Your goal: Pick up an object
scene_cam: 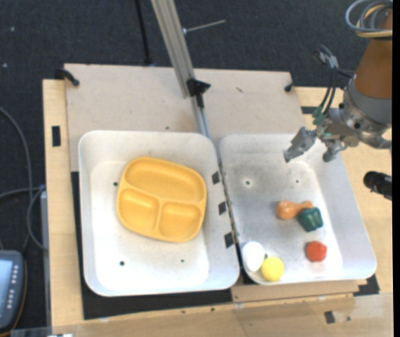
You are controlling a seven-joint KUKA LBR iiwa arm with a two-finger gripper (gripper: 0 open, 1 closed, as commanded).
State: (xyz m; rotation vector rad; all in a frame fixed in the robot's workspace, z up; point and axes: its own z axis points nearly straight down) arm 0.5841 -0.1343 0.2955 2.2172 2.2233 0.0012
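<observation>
My gripper hangs above the far right part of the right bin, its two grey fingers spread apart with nothing between them. Well below it in that bin lie an orange piece and a green piece touching each other. A red piece sits nearer the front right. At the front left corner a white piece rests next to a yellow ball.
The left bin holds a yellow divided plate. A slanted metal rail rises from the back between the bins. Cables run over the dark floor on the left.
</observation>
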